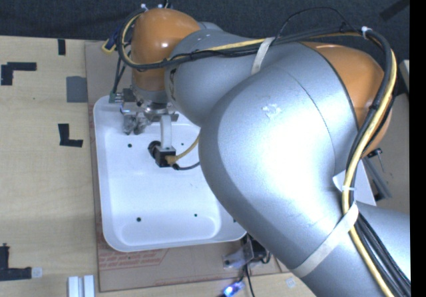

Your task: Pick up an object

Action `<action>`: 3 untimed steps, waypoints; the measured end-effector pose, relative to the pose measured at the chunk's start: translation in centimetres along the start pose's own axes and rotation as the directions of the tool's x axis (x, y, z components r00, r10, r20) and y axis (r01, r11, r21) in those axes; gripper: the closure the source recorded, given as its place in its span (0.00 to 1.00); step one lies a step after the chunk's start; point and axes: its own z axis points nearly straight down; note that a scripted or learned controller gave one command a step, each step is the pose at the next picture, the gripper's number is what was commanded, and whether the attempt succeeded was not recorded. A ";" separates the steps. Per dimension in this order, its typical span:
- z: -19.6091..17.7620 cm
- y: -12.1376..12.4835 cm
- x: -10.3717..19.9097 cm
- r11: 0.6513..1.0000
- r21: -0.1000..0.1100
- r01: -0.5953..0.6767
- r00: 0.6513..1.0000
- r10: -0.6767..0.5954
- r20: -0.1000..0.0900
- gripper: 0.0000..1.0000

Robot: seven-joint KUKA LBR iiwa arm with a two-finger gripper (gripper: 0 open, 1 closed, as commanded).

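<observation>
Nearest to the camera is the thick grey arm [286,156]. It comes in from the right and covers that side of the scene, together with a good part of the white bin [160,241] below it. The bin sits on the pale bench [40,176]. On the bare part of its floor there are some small dark dots [138,219], which look like flat marks or holes and not like things to grasp. Farther in, the tool [135,122] hangs low over the far left corner of this bin, pointing down. Whether it is open or closed I cannot tell, and I see nothing held in it. Where the object lies I cannot tell either; it may be under the tool or behind the arm. I judge that a thing hidden so easily is small and low, so probably light, and it may slide on the smooth floor. It is best taken across its narrowest part, near the middle, with the tool coming straight down. Farthest, above the tool, is the orange band [160,32].
</observation>
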 end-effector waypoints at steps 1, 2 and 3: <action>-5.5 -6.9 -10.5 1.000 0.003 -0.019 1.000 0.019 0.007 1.00; -15.0 -4.1 -9.6 1.000 -0.012 -0.009 1.000 0.009 0.002 1.00; -16.1 0.2 -10.0 1.000 -0.004 -0.009 1.000 0.010 0.004 1.00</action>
